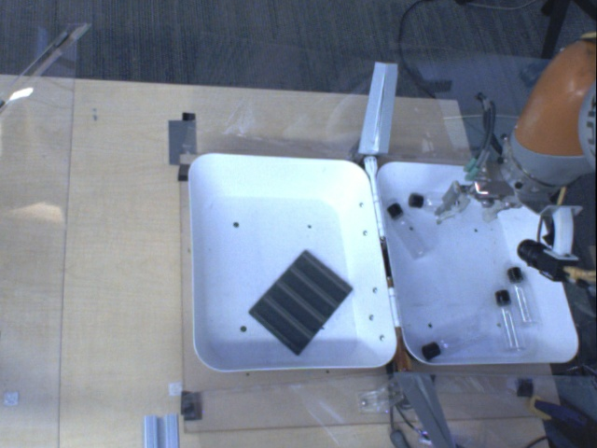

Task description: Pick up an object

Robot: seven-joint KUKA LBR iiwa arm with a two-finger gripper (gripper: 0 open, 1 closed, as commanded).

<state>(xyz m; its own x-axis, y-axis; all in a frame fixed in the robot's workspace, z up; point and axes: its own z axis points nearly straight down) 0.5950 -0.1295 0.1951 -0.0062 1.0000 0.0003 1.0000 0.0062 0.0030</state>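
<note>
Reaching in from 3 o'clock, the grey arm with the orange band (558,110) carries its metal two-finger claw (464,197) over the shallow white right-hand bin (560,351), close to that bin's 12 o'clock edge. Glare and blur cover the claw, so I cannot tell whether it stands apart or together, nor whether it grips or touches anything; what lies under it looks like plain white bin floor. At the claw's 9 o'clock lie two small black caps, the first black cap (416,200) near the claw and the second black cap (394,210) just beside the bin's 9 o'clock wall. Toward the bin's 4 o'clock lie two clear plastic tubes with black stoppers, the upper tube (520,292) and the lower tube (508,320), side by side and both pointing roughly toward 6 o'clock, well apart from the claw. A further small black stopper (430,351) sits in the bin's 7 o'clock corner. The shallow white left-hand bin (201,250) holds a dark grey ribbed rectangular slab (300,301), lying flat and turned on the diagonal, toward that bin's 6 o'clock side and far from the claw. Both bins rest on a pale wooden bench (93,250), and a grey metal bar (379,110) stands at 12 o'clock of the seam between them.
</note>
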